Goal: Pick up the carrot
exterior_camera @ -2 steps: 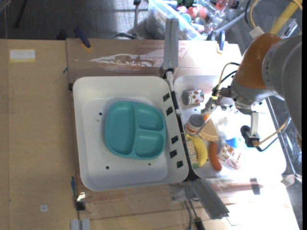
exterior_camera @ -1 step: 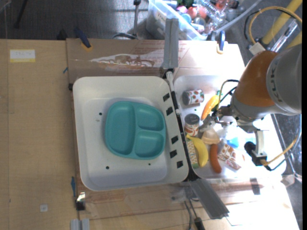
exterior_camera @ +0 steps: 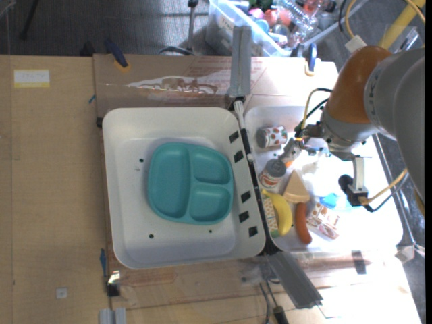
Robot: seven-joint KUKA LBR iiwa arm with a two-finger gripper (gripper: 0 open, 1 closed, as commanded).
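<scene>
A slender orange piece that looks like the carrot lies in the right bin, just above a small jar and a cheese wedge. My gripper hangs low over the upper middle of that bin, its dark tip right at the carrot's upper end. The grey arm with its orange band covers the rest of the gripper from the right. From this angle I cannot make out whether the carrot sits between the tips or just beside them.
In the right bin are also a printed can, a banana, a red sausage-like piece, a small carton and a blue bit. The left bin holds a teal divided plate. A clear tub of toys stands behind.
</scene>
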